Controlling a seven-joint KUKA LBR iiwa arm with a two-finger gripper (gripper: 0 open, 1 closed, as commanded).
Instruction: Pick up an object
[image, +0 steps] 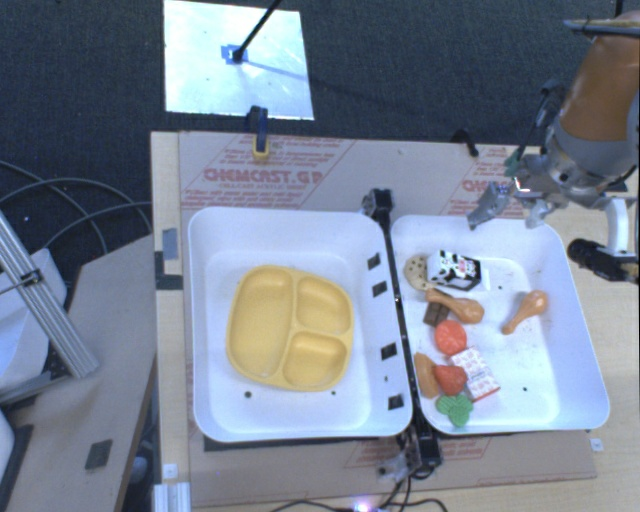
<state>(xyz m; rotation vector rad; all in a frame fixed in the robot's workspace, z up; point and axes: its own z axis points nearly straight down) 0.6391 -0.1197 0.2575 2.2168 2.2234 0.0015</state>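
The right bin (575, 345) holds several toy foods. A black-and-white patterned piece (455, 268) lies by a round cookie (416, 268) at the back left. Below them lie a tan drumstick (455, 305), a brown block (436, 313), a red round piece (450, 336), a red-and-white packet (476, 372), an orange piece (427, 373) and a green piece (455, 408). A second drumstick (525, 310) lies apart on the right. My gripper (513, 208) hangs above the bin's far rim, open, with nothing between its fingers.
The left bin (215, 250) holds a yellow divided plate (290, 327). A black clipped divider (390, 300) runs between the bins. A blue-and-yellow clamp (259, 135) stands at the bench's back edge. The grey arm with its orange band (600, 90) comes in from the top right.
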